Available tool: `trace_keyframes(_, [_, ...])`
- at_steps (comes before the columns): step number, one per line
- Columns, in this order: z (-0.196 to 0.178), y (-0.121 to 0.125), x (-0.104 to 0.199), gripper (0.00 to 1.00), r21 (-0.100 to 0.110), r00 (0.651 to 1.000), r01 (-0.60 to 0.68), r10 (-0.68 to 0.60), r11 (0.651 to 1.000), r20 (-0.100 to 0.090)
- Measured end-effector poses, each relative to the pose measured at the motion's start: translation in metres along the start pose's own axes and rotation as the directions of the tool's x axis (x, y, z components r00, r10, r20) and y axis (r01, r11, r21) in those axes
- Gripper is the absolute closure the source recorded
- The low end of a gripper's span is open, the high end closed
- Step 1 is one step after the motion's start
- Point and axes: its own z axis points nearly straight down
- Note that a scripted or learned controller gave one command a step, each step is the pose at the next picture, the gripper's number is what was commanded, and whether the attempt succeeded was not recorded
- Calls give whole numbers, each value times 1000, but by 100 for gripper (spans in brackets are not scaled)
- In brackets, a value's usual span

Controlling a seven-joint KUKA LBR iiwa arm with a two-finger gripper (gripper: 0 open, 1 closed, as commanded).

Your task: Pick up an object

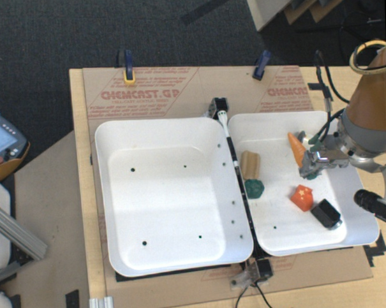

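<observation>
Nothing lifted yet — my gripper (310, 169) hovers beside the orange carrot (297, 148); I cannot tell how it stands — grasp remains.

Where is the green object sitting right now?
The green object lies in the right bin, near its left wall, just below the tan block and left of the orange-red piece.

The arm (369, 104) is cut off at the right edge.
</observation>
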Motion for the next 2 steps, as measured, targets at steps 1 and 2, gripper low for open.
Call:
trace_keyframes(1, [-23,-29,109,100,4,1000,16,-16,1000,-7])
trace_keyframes(2, [4,-39,47,100,7,1000,0,1,1000,-2])
